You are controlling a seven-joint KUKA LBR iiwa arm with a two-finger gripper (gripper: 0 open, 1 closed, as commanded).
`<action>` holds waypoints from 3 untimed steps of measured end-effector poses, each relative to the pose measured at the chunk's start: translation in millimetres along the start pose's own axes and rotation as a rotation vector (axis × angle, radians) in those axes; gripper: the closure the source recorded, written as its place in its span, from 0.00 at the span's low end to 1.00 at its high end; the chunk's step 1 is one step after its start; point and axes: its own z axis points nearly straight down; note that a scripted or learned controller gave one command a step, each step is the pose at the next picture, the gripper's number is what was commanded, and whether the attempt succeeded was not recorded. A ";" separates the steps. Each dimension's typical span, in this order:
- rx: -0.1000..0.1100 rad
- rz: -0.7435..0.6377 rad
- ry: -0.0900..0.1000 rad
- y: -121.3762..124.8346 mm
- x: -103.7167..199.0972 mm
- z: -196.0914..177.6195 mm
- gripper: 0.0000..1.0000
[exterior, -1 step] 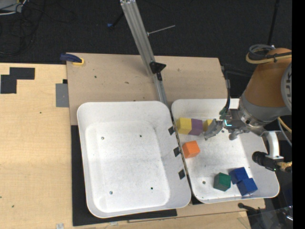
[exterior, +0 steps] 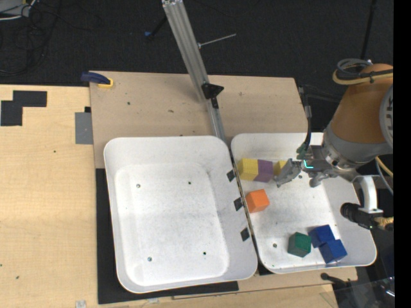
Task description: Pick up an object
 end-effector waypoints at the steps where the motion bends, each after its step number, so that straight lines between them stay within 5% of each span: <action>1: 0.006 -0.002 0.001 -7.8 2.8 46.4 0.00; 2: -0.022 0.002 -0.007 4.5 -4.1 77.0 0.00; 3: -0.001 0.005 -0.001 -1.0 -2.4 86.2 0.00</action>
